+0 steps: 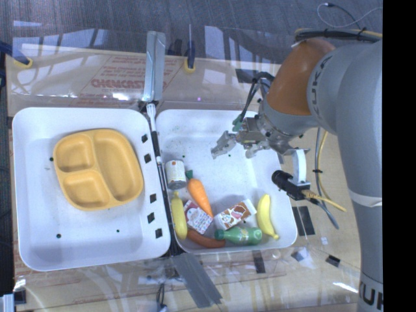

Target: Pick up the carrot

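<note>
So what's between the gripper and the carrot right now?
Bare white bin floor separates the gripper from the carrot, seen in the camera view.

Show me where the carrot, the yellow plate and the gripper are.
carrot (199, 196): camera view, middle of its orange body.
yellow plate (97, 168): camera view, central divider ridge.
gripper (235, 145): camera view, between the fingertips.
</note>
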Available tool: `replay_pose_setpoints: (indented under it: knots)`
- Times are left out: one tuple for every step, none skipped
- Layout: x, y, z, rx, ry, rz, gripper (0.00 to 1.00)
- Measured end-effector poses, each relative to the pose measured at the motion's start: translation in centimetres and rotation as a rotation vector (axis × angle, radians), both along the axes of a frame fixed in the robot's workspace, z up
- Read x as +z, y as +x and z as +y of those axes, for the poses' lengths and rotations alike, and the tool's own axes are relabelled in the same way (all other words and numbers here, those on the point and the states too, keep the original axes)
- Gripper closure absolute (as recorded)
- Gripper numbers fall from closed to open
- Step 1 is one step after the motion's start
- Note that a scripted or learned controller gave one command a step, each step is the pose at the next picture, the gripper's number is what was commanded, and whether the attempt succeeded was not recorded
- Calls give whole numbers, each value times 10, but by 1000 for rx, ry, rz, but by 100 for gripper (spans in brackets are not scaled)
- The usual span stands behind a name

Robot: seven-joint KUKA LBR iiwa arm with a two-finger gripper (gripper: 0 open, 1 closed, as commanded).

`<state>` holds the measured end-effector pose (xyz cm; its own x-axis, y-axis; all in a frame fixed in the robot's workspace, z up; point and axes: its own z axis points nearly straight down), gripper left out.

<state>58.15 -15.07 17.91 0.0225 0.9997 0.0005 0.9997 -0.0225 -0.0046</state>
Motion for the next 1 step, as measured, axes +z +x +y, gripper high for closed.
replay_pose_setpoints:
  knots:
    - [-60, -16, 54, 18, -5, -7, 0]
